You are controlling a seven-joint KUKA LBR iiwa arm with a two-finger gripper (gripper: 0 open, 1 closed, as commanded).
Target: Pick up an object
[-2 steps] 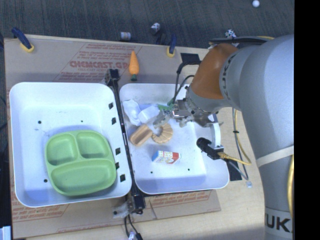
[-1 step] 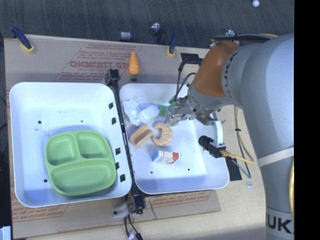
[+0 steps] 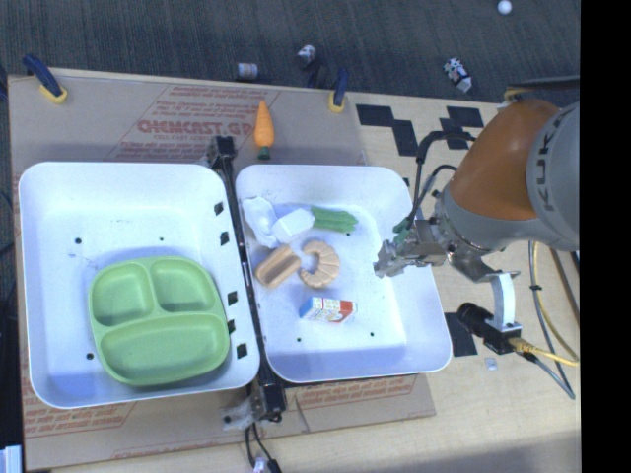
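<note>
Here, the grey KUKA arm with its orange band reaches in over the right edge of the right bin; its gripper hangs just inside that bin's right wall, above bare white floor, with nothing seen between its tips; whether it is apart or together cannot be told from this angle. Within the right bin, a ring-shaped pastry lies near the middle, a tan bread-like piece touching its left side; a green bean pod sits toward the bin's far wall, beside a white crumpled item; a small red-and-white carton rests nearer the front. Left of the right bin, the left bin holds a green divided tray; a toy carrot lies on the cardboard just beyond the right bin's far-left corner.
</note>
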